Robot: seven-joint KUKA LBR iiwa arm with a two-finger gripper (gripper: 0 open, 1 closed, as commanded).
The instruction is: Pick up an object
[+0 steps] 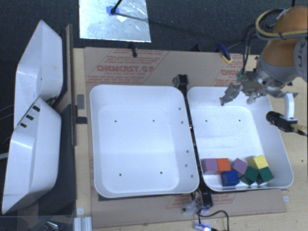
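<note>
Several small blocks lie huddled along the near edge of the right bin (226,129): a purple one (209,165), an orange one (223,164), a blue one (230,178), a lilac one (239,166), a green one (249,175) and a yellow one (260,161). My gripper (239,96) hangs over the far edge of that bin, well away from the blocks. Its two fingers stand apart, open, with nothing between them.
The left bin (139,138) lies beside the right one, with a black divider strip (191,129) between them. A shiny metal sheet (114,13) lies at the back, and white housings (33,114) stand at the far left. Cables and a black fitting (279,120) sit right of the bin.
</note>
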